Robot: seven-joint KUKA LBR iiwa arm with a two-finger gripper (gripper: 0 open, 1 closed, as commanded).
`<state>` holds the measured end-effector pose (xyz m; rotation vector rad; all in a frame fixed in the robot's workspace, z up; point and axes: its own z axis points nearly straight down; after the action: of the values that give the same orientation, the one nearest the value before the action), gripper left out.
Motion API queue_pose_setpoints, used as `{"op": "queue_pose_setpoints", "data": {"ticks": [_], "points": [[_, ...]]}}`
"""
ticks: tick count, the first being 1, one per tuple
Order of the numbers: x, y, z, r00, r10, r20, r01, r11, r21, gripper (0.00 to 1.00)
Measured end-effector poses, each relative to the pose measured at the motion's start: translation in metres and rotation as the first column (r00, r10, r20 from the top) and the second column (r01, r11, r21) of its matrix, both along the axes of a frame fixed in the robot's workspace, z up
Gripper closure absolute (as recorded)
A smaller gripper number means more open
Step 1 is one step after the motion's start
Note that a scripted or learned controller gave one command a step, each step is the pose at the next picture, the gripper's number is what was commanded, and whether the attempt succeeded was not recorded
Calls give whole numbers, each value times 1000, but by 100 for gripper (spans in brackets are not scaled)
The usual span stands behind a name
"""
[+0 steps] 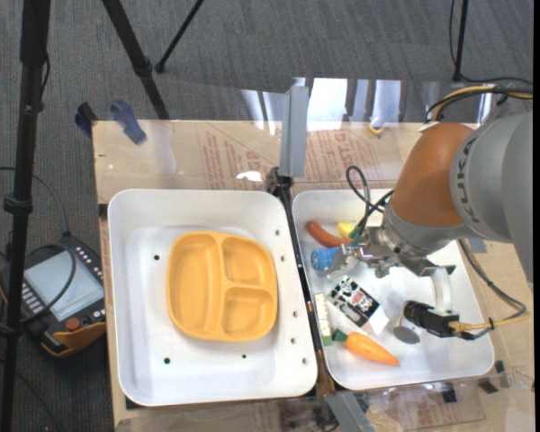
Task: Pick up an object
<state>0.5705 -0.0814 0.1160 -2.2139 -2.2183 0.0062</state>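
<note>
Here you see the arm (pixel 459 183) reaching in from the right of the frame, its gripper (pixel 364 252) low over the upper left part of the right bin (pixel 480 345). You cannot tell from this angle how its fingers stand, nor whether anything sits between them. Just beside it, toward the bin's upper left corner, lie a red sausage-shaped object (pixel 324 233), a yellow piece (pixel 346 230) and a small blue object (pixel 324 259). Below the gripper lies a black-and-white patterned item (pixel 354 301), and near the bin's lower edge rests an orange carrot (pixel 369 347). In the left bin (pixel 135 219), centre frame, you have a yellow divided plate (pixel 221 286) lying flat.
</note>
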Motion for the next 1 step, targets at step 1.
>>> {"op": "queue_pose_setpoints", "data": {"ticks": [1], "points": [[-36,-8,-26,997,78,15,-78,997,0,0]]}}
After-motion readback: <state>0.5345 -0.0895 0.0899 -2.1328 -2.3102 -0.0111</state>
